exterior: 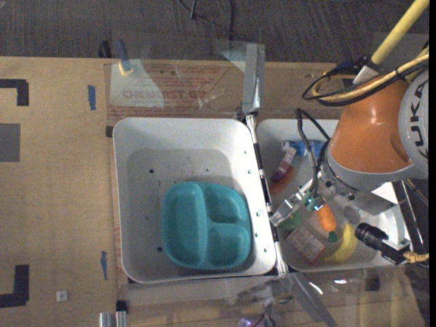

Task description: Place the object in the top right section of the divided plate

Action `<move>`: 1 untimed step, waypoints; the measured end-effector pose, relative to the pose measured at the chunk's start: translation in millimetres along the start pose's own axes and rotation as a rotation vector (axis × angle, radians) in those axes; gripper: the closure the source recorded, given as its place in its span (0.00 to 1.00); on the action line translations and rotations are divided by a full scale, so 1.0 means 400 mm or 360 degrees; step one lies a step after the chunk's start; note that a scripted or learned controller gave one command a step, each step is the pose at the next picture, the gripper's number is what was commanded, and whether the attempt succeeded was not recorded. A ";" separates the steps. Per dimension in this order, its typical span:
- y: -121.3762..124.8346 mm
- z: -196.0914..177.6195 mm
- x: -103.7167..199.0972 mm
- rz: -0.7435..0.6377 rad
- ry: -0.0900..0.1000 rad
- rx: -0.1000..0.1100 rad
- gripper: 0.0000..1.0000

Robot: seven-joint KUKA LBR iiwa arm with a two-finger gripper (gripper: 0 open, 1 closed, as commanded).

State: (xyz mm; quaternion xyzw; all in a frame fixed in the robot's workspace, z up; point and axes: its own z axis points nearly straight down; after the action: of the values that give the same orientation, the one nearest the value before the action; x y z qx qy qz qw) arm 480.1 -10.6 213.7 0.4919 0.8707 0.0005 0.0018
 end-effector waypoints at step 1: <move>0.003 -0.025 -0.001 -0.0001 -0.0004 -0.0004 1.00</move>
State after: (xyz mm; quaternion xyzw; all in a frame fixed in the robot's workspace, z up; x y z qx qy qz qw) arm 481.4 -10.5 223.6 0.4916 0.8708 0.0011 0.0037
